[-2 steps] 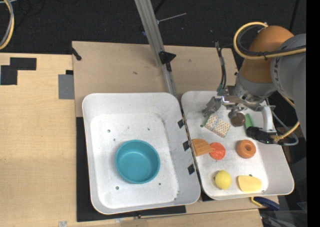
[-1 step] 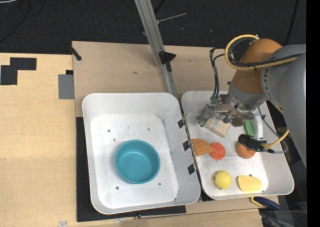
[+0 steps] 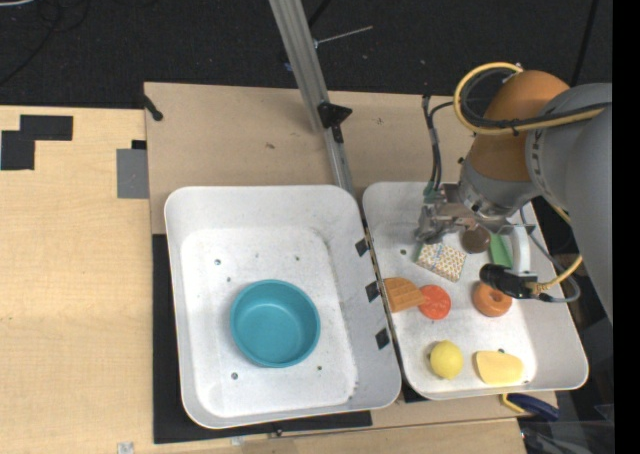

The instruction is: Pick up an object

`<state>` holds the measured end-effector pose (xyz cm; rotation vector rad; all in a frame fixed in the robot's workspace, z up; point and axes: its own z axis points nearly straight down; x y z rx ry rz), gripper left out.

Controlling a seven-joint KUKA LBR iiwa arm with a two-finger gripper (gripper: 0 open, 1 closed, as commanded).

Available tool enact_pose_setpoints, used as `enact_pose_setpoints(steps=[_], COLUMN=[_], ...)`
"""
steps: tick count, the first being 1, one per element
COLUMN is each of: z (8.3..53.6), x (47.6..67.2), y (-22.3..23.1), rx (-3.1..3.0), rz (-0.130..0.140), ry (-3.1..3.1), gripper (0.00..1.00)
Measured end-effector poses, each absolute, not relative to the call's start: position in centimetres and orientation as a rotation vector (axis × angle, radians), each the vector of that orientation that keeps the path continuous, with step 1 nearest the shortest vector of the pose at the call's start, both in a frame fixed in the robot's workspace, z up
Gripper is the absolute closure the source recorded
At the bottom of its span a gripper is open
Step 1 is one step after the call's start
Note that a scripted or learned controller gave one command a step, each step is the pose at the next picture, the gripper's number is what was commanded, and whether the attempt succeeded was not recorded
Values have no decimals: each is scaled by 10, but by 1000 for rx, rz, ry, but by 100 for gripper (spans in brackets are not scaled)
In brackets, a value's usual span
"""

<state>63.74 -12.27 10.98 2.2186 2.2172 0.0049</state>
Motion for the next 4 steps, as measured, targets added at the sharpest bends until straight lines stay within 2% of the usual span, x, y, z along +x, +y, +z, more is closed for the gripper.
enact_pose_setpoints(steps=[2,3,4], z=[208,271,255], x=[637,638,629], y=[-134,-132,-83], rx=[2220,2218,2219], rz=[3,5,0], ry=[2219,2219,2226], gripper=[100,100,100])
